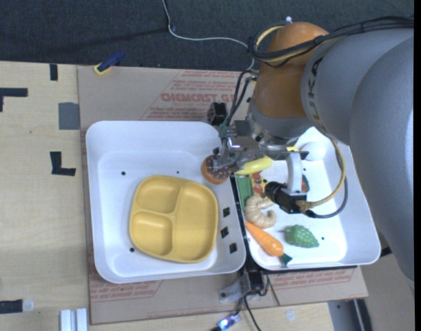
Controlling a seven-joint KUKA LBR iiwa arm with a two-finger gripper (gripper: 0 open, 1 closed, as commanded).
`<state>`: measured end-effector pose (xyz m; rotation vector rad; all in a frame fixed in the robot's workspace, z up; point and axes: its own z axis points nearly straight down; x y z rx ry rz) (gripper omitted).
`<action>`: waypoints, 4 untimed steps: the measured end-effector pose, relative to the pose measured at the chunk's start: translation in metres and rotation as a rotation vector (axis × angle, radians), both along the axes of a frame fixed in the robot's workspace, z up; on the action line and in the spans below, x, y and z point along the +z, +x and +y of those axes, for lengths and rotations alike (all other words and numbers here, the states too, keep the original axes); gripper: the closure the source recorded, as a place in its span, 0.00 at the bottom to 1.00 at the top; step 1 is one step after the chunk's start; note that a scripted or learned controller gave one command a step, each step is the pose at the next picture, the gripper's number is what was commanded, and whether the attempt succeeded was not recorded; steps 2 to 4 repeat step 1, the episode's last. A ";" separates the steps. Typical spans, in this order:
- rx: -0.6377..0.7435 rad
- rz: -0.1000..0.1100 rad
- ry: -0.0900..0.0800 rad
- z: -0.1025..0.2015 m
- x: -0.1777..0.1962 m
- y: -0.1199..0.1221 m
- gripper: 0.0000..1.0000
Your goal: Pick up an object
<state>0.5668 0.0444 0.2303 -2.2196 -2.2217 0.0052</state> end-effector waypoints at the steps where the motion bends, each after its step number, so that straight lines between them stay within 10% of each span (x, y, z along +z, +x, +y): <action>1: 0.001 -0.001 0.000 0.000 -0.001 0.002 1.00; 4: 0.001 -0.001 0.000 0.000 -0.001 0.002 1.00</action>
